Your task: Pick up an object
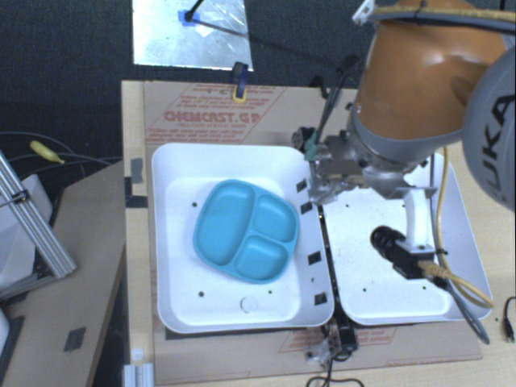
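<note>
Looking down at a slant, I see 2 shallow white bins side by side: the left bin [173, 216] and the right bin [363, 297]. The blue plate [246, 230], divided into 3 compartments, lies flat near the middle of the left bin, clear of its walls. The arm [427, 71], grey with an orange band, reaches in from the right. Its gripper [326, 180] hangs over the far end of the line where the 2 bins meet, near the plate's far right corner but apart from it. I cannot tell from here how far the gripper is open or whether it has hold of anything. Both bins rest on a sheet of brown cardboard [210, 115] with red lettering.
</note>
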`<state>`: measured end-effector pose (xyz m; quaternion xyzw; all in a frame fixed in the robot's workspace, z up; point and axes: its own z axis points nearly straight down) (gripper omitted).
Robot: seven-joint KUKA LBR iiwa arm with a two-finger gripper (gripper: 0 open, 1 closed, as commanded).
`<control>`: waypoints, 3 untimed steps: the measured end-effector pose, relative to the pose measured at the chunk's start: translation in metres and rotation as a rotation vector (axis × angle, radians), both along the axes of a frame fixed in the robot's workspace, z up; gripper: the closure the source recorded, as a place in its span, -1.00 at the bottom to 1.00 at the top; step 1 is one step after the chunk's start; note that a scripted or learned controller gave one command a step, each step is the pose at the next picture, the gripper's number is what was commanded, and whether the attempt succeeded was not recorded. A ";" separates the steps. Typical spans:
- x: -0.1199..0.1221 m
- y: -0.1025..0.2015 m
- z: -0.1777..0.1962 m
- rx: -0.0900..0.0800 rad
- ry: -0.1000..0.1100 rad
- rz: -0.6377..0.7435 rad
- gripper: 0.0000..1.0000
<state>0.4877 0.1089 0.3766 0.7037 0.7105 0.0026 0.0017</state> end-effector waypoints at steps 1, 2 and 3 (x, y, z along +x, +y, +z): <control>0.001 0.000 0.011 0.000 -0.003 0.006 1.00; -0.001 0.020 0.051 0.001 0.000 -0.004 1.00; -0.001 -0.018 0.047 -0.001 0.003 -0.012 1.00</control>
